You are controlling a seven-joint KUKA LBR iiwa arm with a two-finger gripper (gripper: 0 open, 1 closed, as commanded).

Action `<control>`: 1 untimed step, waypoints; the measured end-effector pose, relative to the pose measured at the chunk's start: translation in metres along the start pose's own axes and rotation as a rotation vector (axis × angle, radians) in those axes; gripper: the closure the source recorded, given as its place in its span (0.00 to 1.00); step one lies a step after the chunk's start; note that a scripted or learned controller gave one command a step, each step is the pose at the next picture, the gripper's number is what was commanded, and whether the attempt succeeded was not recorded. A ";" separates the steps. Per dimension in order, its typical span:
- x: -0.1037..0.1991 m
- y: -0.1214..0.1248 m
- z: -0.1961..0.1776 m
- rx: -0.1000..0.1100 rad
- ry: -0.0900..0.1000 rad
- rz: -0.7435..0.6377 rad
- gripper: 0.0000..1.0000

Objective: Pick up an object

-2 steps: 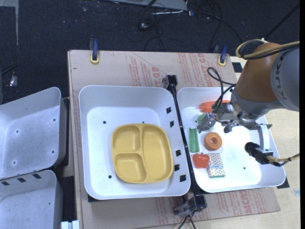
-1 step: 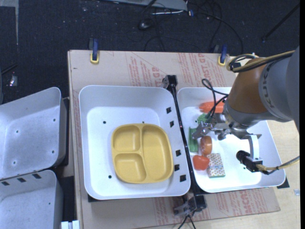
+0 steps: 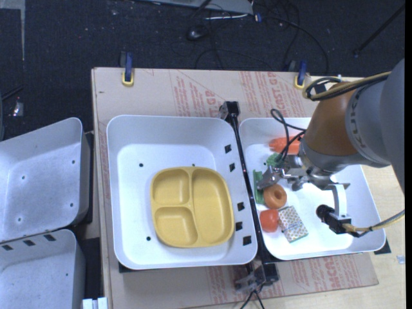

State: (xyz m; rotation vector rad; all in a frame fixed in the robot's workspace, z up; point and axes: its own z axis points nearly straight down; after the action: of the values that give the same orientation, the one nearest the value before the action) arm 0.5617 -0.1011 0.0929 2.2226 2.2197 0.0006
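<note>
Bench, 2 shallow white bins point(image 3: 122, 172); gripper point(image 3: 278, 176) low over round orange-brown donut-shaped toy point(image 3: 275, 196), positioned to grab it.

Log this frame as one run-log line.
arm: over right bin | claw: low, beside orange ring | grasp: unconfirmed | yellow tray: left bin

Yellow tray in the left bin, bench clamped at the back

A yellow divided tray point(image 3: 192, 206) lies in the middle of the left white bin point(image 3: 122, 172). Two yellow clamps point(image 3: 128, 76) point(image 3: 300, 79) grip the bench's point(image 3: 167, 89) far edge. Black cables point(image 3: 270, 24) trail over the dark floor point(image 3: 58, 37) beyond.
</note>
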 end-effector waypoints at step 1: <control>0.001 0.001 -0.012 -0.005 0.001 0.002 1.00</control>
State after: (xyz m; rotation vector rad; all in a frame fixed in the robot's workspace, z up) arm 0.5631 -0.1005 0.1050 2.2225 2.2162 0.0069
